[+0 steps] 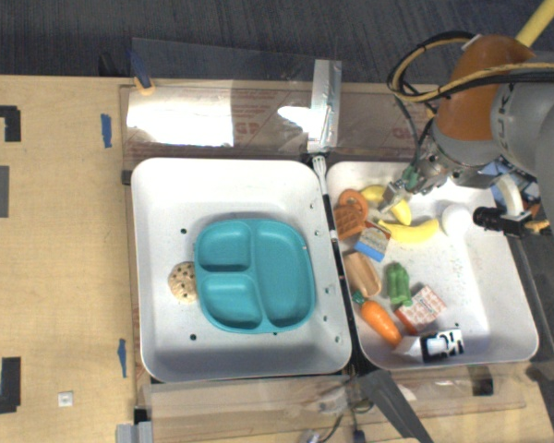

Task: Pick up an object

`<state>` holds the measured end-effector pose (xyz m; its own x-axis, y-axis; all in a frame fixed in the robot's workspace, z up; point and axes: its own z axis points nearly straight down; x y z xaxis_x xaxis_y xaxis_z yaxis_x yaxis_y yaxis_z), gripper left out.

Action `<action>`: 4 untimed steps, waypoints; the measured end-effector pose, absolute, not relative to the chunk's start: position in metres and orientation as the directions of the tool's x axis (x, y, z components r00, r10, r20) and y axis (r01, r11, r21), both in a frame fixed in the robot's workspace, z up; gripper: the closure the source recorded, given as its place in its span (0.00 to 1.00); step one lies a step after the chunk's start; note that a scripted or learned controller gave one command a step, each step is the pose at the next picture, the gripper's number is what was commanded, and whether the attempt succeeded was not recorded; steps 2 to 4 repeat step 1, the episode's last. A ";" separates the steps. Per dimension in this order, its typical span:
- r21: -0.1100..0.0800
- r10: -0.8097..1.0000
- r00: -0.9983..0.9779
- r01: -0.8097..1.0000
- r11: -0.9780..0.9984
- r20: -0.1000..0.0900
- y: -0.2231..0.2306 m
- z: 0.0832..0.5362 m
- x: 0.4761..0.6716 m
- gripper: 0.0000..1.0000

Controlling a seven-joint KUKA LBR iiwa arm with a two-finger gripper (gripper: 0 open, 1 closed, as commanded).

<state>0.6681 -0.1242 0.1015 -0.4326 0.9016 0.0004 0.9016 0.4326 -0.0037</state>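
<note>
Currently pincer (399,192) sits over curved yellow plastic banana (412,229); grip state unclear, crowded neighbours risk a miss.

Fixed overhead slant over both bins (148,192)

The grey arm (526,123) reaches in from the right edge, its orange band (475,77) sitting above the wrist. It slants down and leftward, ending in the claw (399,192), which points low toward the left.
</note>
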 end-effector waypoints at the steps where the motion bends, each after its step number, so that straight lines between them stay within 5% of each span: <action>1: 0.002 0.995 -0.101 0.995 0.101 0.000 -0.063 0.186 0.667 1.00; 4: 0.002 0.995 -0.101 0.995 0.101 0.000 -0.063 0.186 0.667 1.00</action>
